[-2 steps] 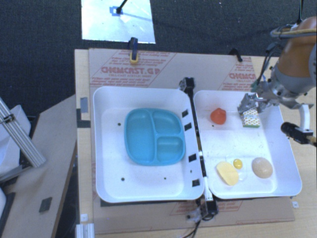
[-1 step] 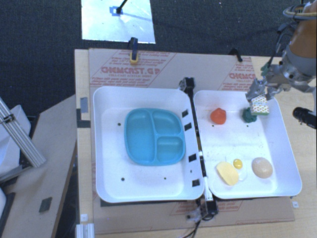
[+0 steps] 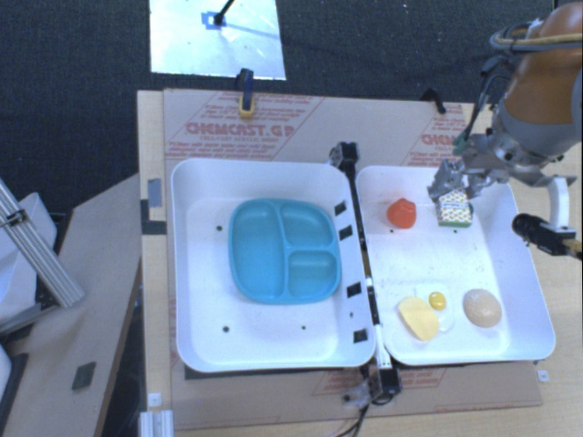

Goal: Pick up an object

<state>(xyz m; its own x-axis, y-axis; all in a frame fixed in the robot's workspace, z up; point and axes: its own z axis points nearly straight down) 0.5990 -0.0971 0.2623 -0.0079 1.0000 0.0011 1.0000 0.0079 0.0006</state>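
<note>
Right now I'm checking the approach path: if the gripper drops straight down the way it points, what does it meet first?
Most likely the small patterned box: the gripper hangs just above it in the right bin. Depth is unclear from this slant, so it could touch the bin floor beside it.

A dark carpet (image 3: 73,53) is spreading behind the bench (image 3: 153,244), with a shiny metal sheet (image 3: 214,25) lying on it beyond the far edge. Printed cardboard (image 3: 301,130) is covering the bench top, and a yellow clamp (image 3: 246,98) is gripping its far edge.
</note>
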